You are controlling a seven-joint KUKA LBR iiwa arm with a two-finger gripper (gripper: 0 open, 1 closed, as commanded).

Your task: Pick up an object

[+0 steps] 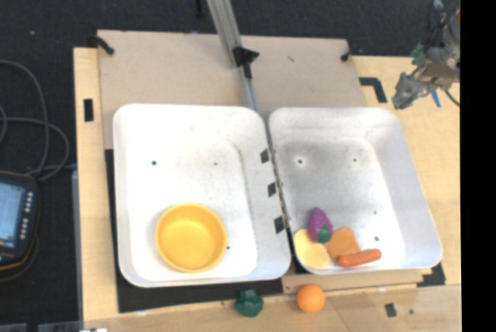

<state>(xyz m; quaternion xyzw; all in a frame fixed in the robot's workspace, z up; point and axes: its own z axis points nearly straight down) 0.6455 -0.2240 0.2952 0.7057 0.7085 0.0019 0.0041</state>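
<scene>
- The right bin [403, 191] serves as the landmark; it lies on the bench touching the left bin [132, 167] along a shared middle edge.
- The gripper [408, 90] hangs outside the right bin, just beyond its far right corner, above the bare bench.
- How far the tool stands open cannot be told; it is small and blurred, and nothing is seen in its hold.
- In the near corner of the right bin, a cluster of small toy foods lies together: a purple eggplant-like piece [318, 223], an orange-brown piece [341, 242], a pale yellow piece [310, 251] and a red-orange carrot-like piece [360, 257].
- These pieces touch or nearly touch one another, well apart from the gripper.
- A yellow bowl [191, 236] sits upright in the near part of the left bin.
- Just outside the near edge of the right bin, an orange ball [310, 298] rests on the bench.
- A dark green object [249, 303] lies beside the ball, further from the right bin.
</scene>
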